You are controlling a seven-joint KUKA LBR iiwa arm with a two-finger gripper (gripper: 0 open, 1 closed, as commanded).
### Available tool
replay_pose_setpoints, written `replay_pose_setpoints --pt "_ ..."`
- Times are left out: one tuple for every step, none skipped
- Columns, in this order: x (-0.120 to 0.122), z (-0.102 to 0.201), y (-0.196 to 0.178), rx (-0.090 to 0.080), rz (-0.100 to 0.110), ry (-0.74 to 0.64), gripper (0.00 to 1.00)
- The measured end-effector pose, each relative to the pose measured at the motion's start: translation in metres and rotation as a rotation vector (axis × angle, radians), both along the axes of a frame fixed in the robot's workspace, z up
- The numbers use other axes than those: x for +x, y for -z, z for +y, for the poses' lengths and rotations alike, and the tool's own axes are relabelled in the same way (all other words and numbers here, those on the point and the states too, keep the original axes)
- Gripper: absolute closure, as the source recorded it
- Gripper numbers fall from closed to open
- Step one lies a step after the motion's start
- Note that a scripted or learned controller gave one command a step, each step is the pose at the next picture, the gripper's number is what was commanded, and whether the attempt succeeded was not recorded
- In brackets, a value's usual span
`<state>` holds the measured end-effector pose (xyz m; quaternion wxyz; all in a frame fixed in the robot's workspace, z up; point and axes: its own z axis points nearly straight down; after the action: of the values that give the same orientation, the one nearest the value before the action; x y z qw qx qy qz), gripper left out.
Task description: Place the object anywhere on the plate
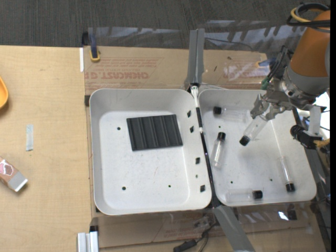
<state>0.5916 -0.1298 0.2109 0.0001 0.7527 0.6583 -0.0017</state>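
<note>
Clear plastic makes the tubes hard to read against the white right bin (310, 190): mostly their black caps stand out. One tube (253, 130) hangs tilted in the gripper (264, 113), its clear upper end clamped between the fingers and its black cap pointing down-left above the bin floor. The gripper's metal parts blur into the tube's top, so the exact grip line is difficult to trace.

Another tube (218, 147) lies on the right bin's floor near its left wall, cap toward the top of the frame. A third tube (286, 177) lies toward the lower right of that bin, cap at its lower end, its body nearly invisible. Two small black pieces sit apart, one near the bin's upper left (217, 110) and one at its lower edge (257, 195); whether they are loose caps or capped tubes is unclear.

The dark ribbed plate (155, 132) lies flat in the left bin (105, 193), toward its upper middle. The arm (311, 51) is cut off at the upper right of the frame. On the counter (42, 88) at far left, an orange thing (2, 93) is cropped by the edge.
</note>
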Motion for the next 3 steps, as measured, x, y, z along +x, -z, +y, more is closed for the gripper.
replay_pose_setpoints --pt "0.067 0.047 0.004 0.000 -0.001 -0.111 1.00" --pt "0.067 0.111 0.020 0.000 0.000 -0.051 1.00" --pt "0.046 0.185 0.020 0.000 0.001 0.106 1.00"
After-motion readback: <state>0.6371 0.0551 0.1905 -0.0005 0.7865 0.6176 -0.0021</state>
